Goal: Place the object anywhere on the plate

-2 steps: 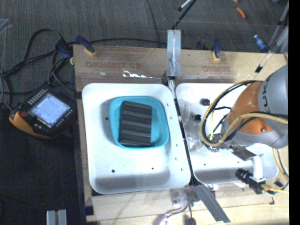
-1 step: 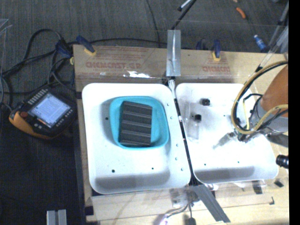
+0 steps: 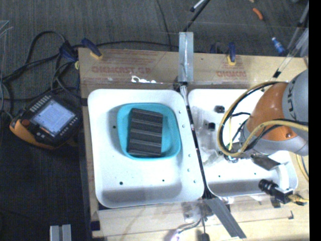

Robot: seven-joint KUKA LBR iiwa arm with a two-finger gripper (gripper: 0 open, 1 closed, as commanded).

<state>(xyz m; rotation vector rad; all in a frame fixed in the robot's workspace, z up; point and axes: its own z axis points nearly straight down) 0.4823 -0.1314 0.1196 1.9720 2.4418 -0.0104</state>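
A teal plate (image 3: pixel 172 134) lies in the left white bin (image 3: pixel 105 169). A dark grey ribbed block (image 3: pixel 145 132) rests flat on the plate, covering most of its middle. The arm, with its orange band (image 3: pixel 268 112), bends over the right bin (image 3: pixel 235 185), wrapped in yellow and black cables. My gripper (image 3: pixel 231 155) points down near the middle of the right bin, well apart from the plate and the block. The arm's body and cables hide its tip.
Two small dark items (image 3: pixel 219 108) lie at the back of the right bin. A vertical metal post (image 3: pixel 186 59) stands behind the divide between the bins. A teach pendant (image 3: pixel 50 119) lies on the floor to the left.
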